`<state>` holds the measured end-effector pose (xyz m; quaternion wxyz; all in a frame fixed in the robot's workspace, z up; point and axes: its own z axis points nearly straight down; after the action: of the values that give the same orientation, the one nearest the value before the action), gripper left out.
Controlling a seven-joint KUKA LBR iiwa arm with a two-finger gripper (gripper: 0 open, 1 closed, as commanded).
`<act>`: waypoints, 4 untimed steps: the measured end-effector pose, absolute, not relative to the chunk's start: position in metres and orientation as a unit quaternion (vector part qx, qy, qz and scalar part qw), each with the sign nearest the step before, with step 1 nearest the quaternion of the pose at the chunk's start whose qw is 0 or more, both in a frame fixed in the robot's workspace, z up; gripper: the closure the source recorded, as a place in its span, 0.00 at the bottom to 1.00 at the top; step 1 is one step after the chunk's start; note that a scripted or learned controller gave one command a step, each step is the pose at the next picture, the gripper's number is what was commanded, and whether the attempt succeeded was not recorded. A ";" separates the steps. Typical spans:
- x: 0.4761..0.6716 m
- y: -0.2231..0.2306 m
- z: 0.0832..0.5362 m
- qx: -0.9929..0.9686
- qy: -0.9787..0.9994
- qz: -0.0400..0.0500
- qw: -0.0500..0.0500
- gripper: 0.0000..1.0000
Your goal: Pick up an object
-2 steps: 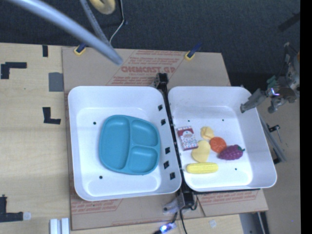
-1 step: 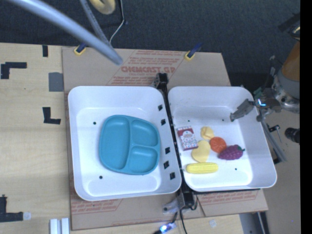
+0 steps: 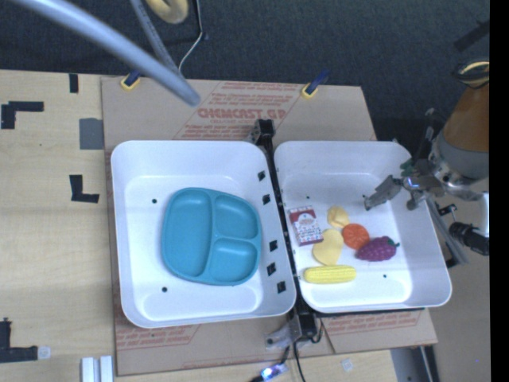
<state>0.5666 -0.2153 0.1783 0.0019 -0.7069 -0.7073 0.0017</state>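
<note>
The right bin [image 3: 413, 293] holds a cluster of toy food. There is a small red box [image 3: 305, 225], a yellow piece [image 3: 338, 216], an orange ball [image 3: 355, 235], purple grapes [image 3: 377, 249], a pale yellow piece [image 3: 327, 251] and a corn cob [image 3: 329, 274]. My gripper [image 3: 392, 200] hangs over the right bin's upper right part, above and to the right of the cluster. Its fingers are spread open with nothing between them. The grapes and the orange ball lie closest to it, below and to its left.
The left bin [image 3: 127, 213] holds a blue divided plate [image 3: 211, 235]. A black divider with clips [image 3: 273, 213] runs between the bins. A grey pole [image 3: 95, 30] slants across the top left. The arm's body [image 3: 465, 134] stands at the right bin's right wall.
</note>
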 end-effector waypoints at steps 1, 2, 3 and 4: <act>0.569 -0.217 0.115 -0.707 -0.707 0.002 0.002 0.00; 0.570 -0.216 0.128 -0.706 -0.708 0.001 0.001 1.00; 0.568 -0.219 0.171 -0.707 -0.707 0.000 -0.001 1.00; 0.577 -0.216 0.217 -0.706 -0.708 0.000 -0.001 1.00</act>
<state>0.5768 -0.2155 0.2174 -0.0010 -0.7065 -0.7077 -0.0003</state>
